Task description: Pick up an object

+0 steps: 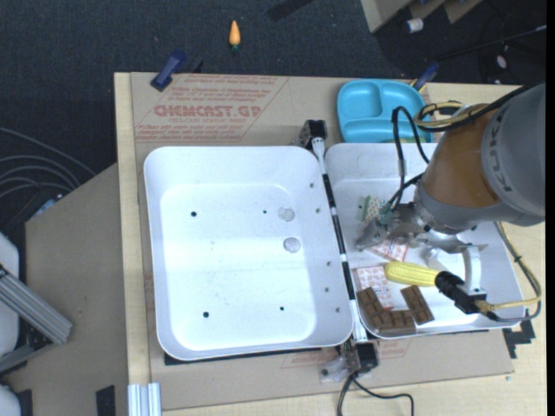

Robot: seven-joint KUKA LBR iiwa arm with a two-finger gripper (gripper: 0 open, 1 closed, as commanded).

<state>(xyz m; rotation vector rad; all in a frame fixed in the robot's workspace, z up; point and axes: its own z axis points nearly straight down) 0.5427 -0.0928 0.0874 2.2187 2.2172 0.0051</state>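
Where the grey arm [512,159] with its orange band reaches into the right bin [364,165], the gripper [392,225] sits low over the clutter, up and a little to the left of the yellow toy corn cob [414,274]. Its tip is lost among the wrist hardware and the items beneath it, so I cannot tell how far it is open, and nothing can be seen held in it.

The corn cob lies on its side on the bin floor, near the gripper but apart from it. Just left of the cob rests a white card with red print [371,277], and a second card of the same kind [395,251] lies just above the cob, between it and the gripper. Below the cob, against the bin's near wall, are brown chocolate-bar pieces [392,312], one of them touching the cob's lower edge or nearly so. Further up from the cob, past the gripper, lies a small green-and-white speckled scrap [373,206]; what it is cannot be made out.

Well to the left of the cob stands the left bin [234,258]. Far above the cob, beyond the right bin's back wall, a light blue divided tray [375,111] rests on the bench.
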